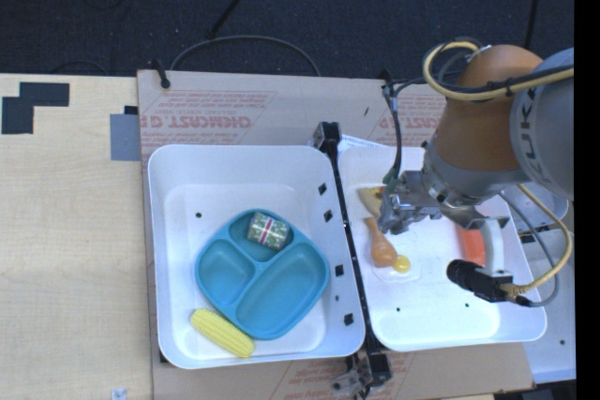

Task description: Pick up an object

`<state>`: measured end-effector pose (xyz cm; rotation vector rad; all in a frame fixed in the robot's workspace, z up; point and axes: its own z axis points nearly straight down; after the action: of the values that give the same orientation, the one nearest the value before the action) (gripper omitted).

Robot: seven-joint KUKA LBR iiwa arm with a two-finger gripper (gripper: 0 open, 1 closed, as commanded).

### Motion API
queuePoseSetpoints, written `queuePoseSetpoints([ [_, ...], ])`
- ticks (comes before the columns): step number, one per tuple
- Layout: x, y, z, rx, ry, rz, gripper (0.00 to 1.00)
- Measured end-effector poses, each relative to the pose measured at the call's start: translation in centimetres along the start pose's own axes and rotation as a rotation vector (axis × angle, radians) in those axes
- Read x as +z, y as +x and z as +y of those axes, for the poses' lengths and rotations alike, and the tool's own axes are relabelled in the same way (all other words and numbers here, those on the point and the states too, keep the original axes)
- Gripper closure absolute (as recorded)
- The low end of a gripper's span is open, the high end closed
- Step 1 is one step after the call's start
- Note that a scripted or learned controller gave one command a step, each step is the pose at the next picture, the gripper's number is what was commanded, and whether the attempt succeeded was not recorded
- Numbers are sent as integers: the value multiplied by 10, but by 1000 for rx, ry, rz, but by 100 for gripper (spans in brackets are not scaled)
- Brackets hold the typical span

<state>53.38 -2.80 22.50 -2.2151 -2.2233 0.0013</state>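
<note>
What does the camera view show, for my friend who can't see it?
A grey and orange robot arm's hand hangs over the right white bin, just above an orange toy and a small yellow ball. The left bin has a blue divided plate holding a little can, with yellow corn beside the plate.

Can (268,230) on plate (281,295) (left bin (173,192))

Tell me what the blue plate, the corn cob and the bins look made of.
Blue plate: likely smooth moulded plastic, with an even colour, a soft sheen and three moulded compartments. Corn cob: probably a plastic toy, uniformly yellow and slightly glossy. Left bin and right bin: apparently thin white plastic, with rounded corners and a soft sheen.
</note>
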Motion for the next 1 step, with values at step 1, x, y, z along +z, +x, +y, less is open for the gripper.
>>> queuePoseSetpoints([
  [1, 10, 46, 29, 0, 0, -1, 100],
])
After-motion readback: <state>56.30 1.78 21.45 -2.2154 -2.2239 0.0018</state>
